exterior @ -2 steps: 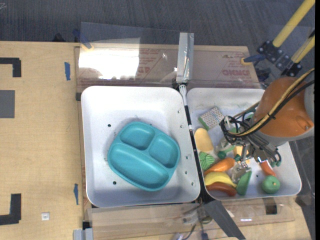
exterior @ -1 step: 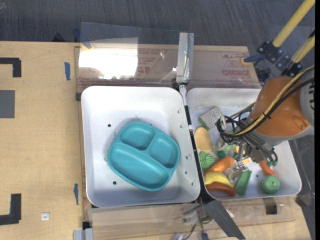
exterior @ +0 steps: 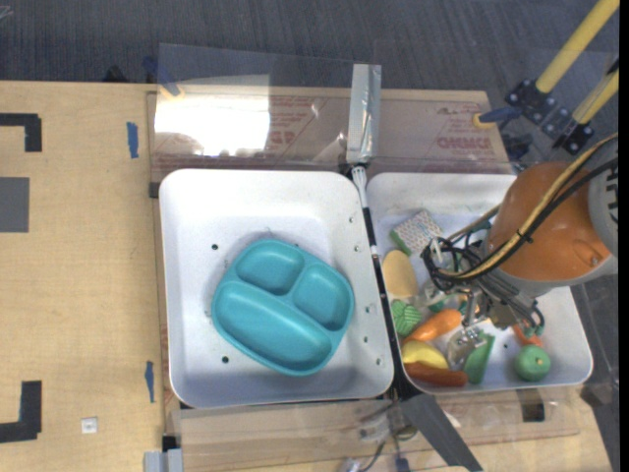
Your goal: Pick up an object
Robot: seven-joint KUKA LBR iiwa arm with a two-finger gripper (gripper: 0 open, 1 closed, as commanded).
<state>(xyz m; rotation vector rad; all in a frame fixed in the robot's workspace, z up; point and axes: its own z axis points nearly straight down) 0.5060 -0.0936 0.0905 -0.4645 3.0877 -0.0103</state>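
Observation:
My gripper (exterior: pixel 468 334) is down in the right bin (exterior: pixel 570 370), its metal fingertips among a heap of toy food. Right around it lie an orange carrot-like piece (exterior: pixel 437 324), a green piece (exterior: pixel 479 359), a yellow and red piece (exterior: pixel 430 363) and a leafy green piece (exterior: pixel 405 317). A green apple (exterior: pixel 533 363) sits to the right of the gripper. A pale yellow piece (exterior: pixel 399 273) and a speckled grey sponge-like block (exterior: pixel 418 230) lie further back. The orange wrist band (exterior: pixel 545 229) and black cables hide part of the bin.
The left bin (exterior: pixel 187 264) holds a teal divided plate (exterior: pixel 285 305). A clear plastic wall (exterior: pixel 295 126) with a taped post (exterior: pixel 364 111) stands behind both bins. Wooden benchtop (exterior: pixel 69 264) lies to the left; yellow and black framework (exterior: pixel 560 77) is at the upper right.

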